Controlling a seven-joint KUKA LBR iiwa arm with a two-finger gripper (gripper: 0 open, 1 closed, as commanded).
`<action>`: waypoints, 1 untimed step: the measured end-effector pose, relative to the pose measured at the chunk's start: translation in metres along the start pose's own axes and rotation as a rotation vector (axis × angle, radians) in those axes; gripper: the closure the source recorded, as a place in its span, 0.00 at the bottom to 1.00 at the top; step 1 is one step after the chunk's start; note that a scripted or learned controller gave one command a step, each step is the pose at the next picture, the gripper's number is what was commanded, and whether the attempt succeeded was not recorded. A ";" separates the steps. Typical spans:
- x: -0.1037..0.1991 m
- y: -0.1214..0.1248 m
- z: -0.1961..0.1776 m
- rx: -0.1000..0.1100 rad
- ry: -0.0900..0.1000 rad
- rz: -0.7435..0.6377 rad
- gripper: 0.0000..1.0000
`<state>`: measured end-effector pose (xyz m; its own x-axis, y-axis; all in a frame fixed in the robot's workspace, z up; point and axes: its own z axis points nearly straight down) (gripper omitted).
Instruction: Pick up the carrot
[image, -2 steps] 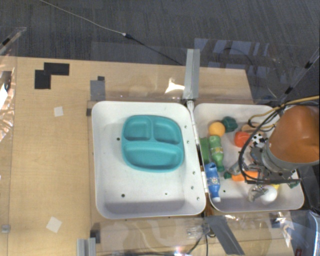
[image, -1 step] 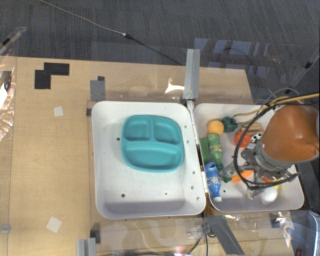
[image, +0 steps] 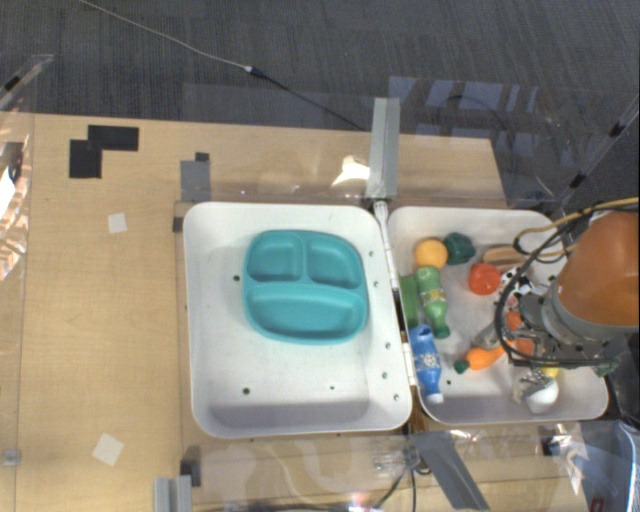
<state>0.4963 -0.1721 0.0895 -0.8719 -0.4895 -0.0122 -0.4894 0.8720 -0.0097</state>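
You see two white bins side by side on the tabletop (image: 100, 330); the left bin (image: 215, 400) carries a teal tray (image: 304, 285) with three compartments, lying near its middle. The right bin (image: 470, 405) holds the clutter: a yellow ball (image: 431, 252) and a dark green piece (image: 459, 247) touching it near the far wall, a red ball (image: 484, 279) beside them, a green bottle (image: 430, 300) along the left wall, and a blue bottle (image: 424, 362) lying just below that. Your carrot (image: 482, 357) lies in the right bin, right of the blue bottle, its green end pointing left; a white thing (image: 541, 394) sits near the bin's lower right corner. The arm (image: 600, 285) comes in from the right, its orange band over the bin's right side; the tool (image: 520, 335) hangs just right of the carrot amid dark cables, and you cannot tell whether it is released or clenched, nor whether it touches the carrot.
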 end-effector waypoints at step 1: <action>-0.098 -0.014 0.002 -0.002 -0.001 0.290 0.00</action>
<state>0.5885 -0.1360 0.0893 -0.9755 -0.2196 -0.0156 -0.2195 0.9756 -0.0032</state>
